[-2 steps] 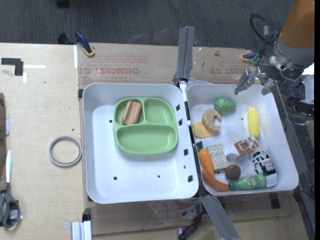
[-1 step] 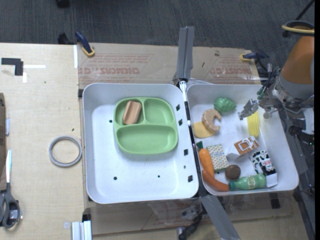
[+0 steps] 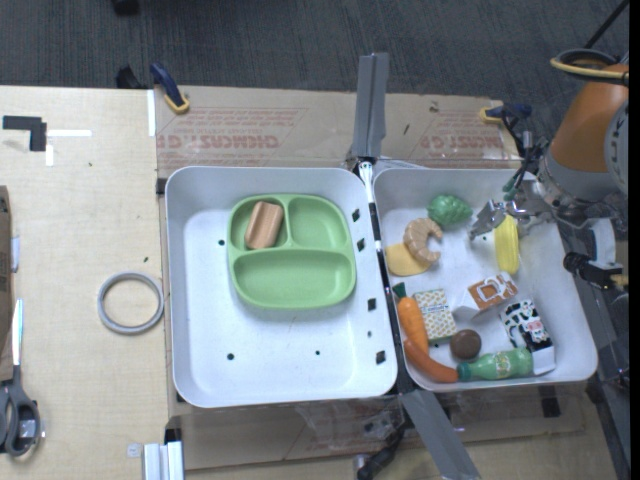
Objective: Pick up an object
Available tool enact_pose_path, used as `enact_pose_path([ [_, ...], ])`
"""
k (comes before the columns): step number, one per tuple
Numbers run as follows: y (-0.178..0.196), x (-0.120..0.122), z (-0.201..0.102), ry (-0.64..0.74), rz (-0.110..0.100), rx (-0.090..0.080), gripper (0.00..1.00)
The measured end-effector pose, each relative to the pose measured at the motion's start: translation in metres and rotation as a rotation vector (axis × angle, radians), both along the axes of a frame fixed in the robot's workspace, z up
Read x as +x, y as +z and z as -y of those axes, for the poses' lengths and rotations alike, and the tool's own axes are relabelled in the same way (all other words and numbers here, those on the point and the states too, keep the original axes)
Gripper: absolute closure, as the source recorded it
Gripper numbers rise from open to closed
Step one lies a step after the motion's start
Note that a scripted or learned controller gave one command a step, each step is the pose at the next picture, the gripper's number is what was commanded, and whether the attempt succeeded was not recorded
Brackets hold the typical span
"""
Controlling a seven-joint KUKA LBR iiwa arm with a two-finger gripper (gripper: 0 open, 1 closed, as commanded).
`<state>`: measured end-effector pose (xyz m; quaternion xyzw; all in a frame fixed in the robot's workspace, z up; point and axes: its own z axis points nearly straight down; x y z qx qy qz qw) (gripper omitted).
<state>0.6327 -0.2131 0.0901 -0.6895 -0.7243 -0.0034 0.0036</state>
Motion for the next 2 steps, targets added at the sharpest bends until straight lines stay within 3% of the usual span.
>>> enact_pose_path([
  [1, 0.008, 0.000, 0.003, 0.000, -0.002, -0.007, 1.00],
  [2, 0.106, 0.017, -0.059, -0.078, -0.002, -0.011, 1.00],
])
